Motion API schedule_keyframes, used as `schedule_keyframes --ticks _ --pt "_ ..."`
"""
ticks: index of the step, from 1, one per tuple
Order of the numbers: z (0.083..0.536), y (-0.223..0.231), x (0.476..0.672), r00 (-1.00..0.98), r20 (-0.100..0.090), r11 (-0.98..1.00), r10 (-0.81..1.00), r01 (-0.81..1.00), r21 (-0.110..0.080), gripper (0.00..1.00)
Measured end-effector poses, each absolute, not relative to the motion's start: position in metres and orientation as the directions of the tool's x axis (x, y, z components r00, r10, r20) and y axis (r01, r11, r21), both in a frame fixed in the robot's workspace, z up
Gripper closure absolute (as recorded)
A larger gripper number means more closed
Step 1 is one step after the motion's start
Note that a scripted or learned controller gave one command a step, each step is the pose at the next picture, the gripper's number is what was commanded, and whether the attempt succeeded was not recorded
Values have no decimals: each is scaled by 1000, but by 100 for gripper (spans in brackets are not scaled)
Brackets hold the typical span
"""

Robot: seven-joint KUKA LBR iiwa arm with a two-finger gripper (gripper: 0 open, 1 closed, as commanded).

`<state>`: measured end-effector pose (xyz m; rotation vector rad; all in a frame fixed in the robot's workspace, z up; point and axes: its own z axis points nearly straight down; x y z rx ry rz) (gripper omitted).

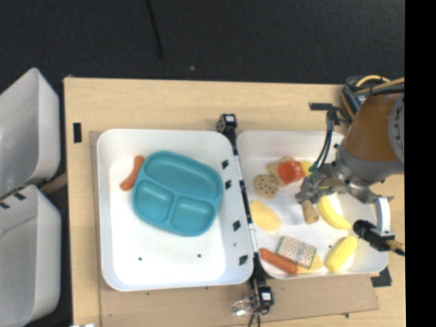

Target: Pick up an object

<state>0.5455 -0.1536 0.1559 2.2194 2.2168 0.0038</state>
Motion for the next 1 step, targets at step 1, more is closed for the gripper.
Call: schedule_keyframes --ticks 1 --pt "204 -164 545 5 -3 -5 1000 1000 6 100"
